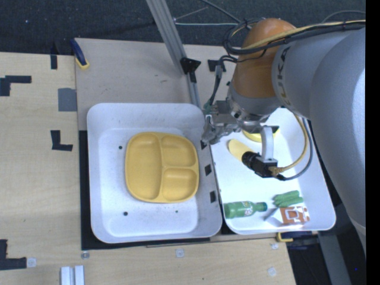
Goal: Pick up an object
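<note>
Yellow, banana-like object [238, 148] lies in the right bin [323, 202], partly covered by the gripper [212, 136] and wrist above it. Jaw state cannot be determined; the fingers are hidden among dark hardware. Toward the near edge of that bin lie one green bottle [244, 208], label unreadable, one green item [287, 198], and one orange-and-white package [294, 215] with illegible print. One yellow compartment tray [161, 166] occupies the left bin [107, 135].

Yellow tray [161, 166] (white bin [101, 159]), green bottle [244, 208].
</note>
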You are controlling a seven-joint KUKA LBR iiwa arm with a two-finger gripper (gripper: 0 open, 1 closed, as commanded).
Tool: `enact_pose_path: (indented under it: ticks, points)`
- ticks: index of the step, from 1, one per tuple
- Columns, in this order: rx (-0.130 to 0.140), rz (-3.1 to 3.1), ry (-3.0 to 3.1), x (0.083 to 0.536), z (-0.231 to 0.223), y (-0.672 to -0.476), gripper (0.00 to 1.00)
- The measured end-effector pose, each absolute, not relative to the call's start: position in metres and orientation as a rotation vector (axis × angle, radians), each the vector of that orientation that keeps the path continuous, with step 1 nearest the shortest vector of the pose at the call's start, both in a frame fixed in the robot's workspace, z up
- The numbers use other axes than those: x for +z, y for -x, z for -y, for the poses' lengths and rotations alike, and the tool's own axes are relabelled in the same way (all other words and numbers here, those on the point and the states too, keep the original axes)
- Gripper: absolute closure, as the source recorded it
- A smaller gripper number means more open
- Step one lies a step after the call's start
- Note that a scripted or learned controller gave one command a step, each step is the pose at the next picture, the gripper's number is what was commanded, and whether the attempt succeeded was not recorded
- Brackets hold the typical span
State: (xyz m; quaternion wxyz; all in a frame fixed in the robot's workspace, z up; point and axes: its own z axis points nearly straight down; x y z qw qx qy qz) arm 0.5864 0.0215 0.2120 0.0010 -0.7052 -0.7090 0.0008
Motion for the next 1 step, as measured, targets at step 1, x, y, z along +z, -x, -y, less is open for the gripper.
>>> enact_pose_path:
  ticks: [1]
  points:
    - [-0.001, 2.227, 2.213, 0.2274, -0.0728, -0.5836, 1.00]
